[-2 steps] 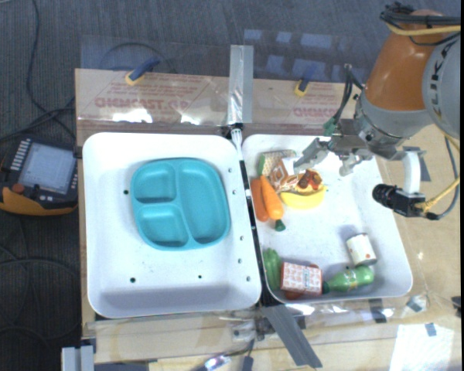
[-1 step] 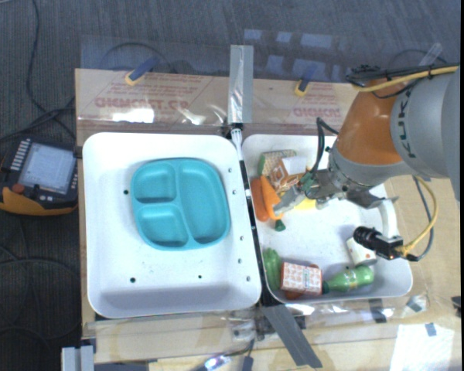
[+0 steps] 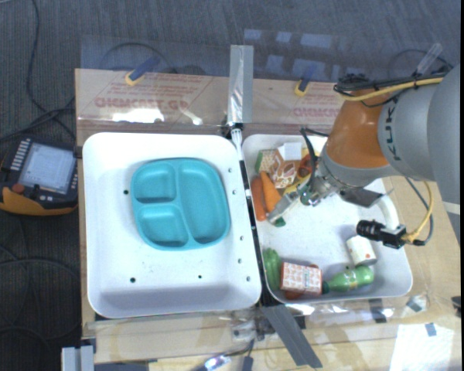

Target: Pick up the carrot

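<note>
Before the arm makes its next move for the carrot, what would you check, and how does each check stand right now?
1. Carrot in sight in the right bin, near its left wall: ok.
2. Gripper close to the carrot, just to its right: ok.
3. Carrot between the fingers: not ok, it lies beside the tip.
4. Room around the carrot: not ok, food packets crowd its upper end.
5. Finger opening: cannot tell.
6. Blue tray in the left bin, out of the way: ok.

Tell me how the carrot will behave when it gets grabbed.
The carrot looks like smooth moulded plastic, so probably stiff, light and a bit slippery. Its tapered, rounded shape may let it roll or squirt out. It lies against the bin wall, which could crowd the hand.
</note>
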You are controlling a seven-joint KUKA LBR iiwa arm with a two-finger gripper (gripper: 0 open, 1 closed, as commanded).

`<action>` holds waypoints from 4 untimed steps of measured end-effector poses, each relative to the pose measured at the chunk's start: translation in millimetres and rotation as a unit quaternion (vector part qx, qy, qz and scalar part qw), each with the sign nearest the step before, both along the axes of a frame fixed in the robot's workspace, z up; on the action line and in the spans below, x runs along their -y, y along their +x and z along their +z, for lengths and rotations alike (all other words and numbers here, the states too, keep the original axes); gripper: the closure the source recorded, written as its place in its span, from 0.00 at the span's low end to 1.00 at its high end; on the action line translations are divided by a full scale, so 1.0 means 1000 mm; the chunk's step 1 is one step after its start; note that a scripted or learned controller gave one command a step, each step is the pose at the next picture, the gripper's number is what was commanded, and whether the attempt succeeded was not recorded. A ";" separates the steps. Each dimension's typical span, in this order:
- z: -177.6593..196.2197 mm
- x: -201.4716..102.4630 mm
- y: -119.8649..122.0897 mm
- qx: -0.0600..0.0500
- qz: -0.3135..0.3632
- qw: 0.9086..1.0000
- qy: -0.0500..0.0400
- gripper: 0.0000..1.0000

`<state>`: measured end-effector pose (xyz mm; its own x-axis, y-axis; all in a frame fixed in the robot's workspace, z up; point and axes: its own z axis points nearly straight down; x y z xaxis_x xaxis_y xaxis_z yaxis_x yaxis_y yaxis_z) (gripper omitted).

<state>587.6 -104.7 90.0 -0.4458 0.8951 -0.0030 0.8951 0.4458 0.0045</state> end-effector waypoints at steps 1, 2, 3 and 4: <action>0.010 -0.002 0.001 0.002 0.000 1.000 0.002 1.00; 0.018 -0.003 0.001 0.001 0.000 1.000 0.004 1.00; 0.002 0.053 -0.047 0.005 0.037 0.999 -0.001 1.00; 0.001 0.053 -0.047 0.006 0.038 0.999 -0.001 0.00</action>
<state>540.9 -157.3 90.8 -0.5117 0.8591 -0.0110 0.8590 0.5118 0.0128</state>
